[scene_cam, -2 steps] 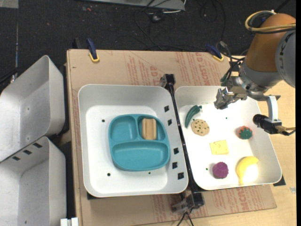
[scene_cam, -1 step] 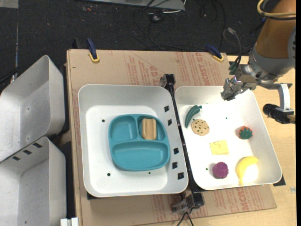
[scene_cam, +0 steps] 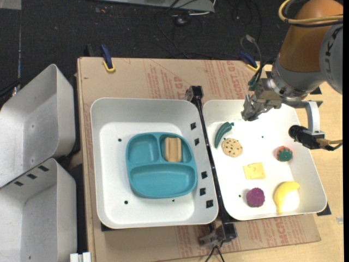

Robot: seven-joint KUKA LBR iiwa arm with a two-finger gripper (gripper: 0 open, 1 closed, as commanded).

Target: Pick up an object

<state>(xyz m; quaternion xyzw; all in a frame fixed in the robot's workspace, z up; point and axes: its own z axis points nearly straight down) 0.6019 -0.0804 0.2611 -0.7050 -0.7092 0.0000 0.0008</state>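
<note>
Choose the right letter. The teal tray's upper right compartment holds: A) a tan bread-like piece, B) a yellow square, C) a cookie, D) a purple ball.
A: a tan bread-like piece sits in that compartment of the teal tray, while the cookie and the yellow square lie in the right bin.

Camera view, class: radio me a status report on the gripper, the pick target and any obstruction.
Gripper over right bin, far end. Nearest item green pod, cookie beside it, both loose. Path to pod looks clear.
</note>
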